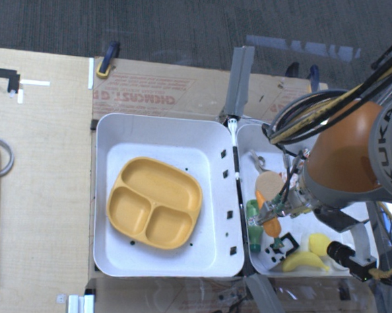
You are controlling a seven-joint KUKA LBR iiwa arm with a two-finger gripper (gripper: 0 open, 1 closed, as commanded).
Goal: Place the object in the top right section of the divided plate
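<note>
Hovering over the right white plastic bin (365, 277) right now, the grey and orange arm is hanging its two-finger gripper (277, 213) low by that bin's left wall, right above a small orange carrot-like toy (270, 225) beside a green bottle-shaped toy (253, 224). Honestly I cannot tell how wide the fingers are standing, or whether they are gripping anything. The yellow divided plastic plate (154, 202) is sitting in the middle of the left white bin (106, 179), well apart. A yellow banana toy (304, 262) is lying near the right bin's bottom edge. My take: it's reaching for the orange piece, so it should be closing squarely on it, lifting clear of the wall, then aiming for the plate's top right section.
</note>
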